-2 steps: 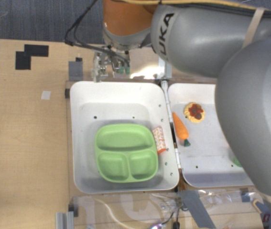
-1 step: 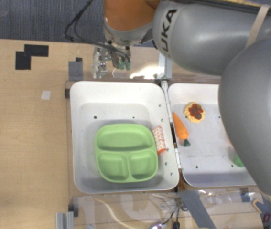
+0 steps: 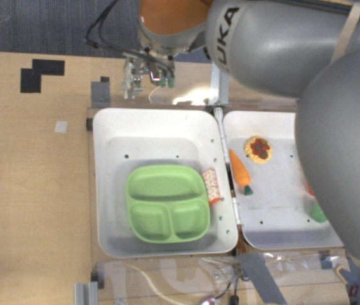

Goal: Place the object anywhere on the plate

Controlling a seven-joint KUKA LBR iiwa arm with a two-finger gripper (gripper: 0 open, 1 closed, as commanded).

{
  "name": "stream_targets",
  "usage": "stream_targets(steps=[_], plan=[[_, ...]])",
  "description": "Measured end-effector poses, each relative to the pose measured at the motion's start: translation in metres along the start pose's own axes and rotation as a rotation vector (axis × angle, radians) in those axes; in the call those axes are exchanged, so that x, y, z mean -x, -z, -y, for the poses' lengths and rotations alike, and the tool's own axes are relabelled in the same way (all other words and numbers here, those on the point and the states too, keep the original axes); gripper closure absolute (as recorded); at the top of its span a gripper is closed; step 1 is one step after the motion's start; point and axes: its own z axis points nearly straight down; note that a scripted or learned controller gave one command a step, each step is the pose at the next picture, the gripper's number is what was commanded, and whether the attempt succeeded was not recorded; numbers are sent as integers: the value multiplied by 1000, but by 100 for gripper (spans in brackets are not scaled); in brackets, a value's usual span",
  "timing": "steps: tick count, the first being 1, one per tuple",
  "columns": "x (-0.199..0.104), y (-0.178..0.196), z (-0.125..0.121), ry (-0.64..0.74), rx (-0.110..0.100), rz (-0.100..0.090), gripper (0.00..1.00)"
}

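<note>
A: Quick rundown, left to right?

B: Far left is bare bench (image 3: 33, 189), lots of open room, just black marks at 10 o'clock. Then the left bin (image 3: 113, 135). The green plate (image 3: 167, 202) sits in its lower middle, three compartments, one wide on top and two small below. White floor shows all round the plate, widest at 12 o'clock; at 6 o'clock it sits near the bin's lower edge.

A: Anything against the plate?

B: A small packet (image 3: 211, 186), white w/ red-orange print, lies at the plate's 3 o'clock, just beside its rim, maybe touching, can't tell. It's squeezed between plate and the bin's right wall. Tight spot.

A: Right bin?

B: The right bin (image 3: 281, 230) shares a divider w/ the left one. A carrot (image 3: 239, 170) lies close to that divider, tip toward 11 o'clock. A small pizza (image 3: 258, 149) is at the carrot's 1 o'clock, near but apart. Something green (image 3: 318, 213) pokes out at the arm's edge, partly hidden, can't tell what it is. The arm (image 3: 306, 49) covers the bin's right side.

A: And the gripper?

B: The gripper (image 3: 146, 78) hangs past the left bin's top edge, at 12 o'clock from the plate, well apart from it. Nothing is between the fingers. Open or closed, can't tell. Carrot and pizza lie toward 4 o'clock from it, well apart; the packet is toward 5 o'clock.
</note>
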Motion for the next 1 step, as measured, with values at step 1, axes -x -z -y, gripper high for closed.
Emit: stream_targets(steps=[1], plan=[[3, 14, -1, 0, 4, 12, 100]])
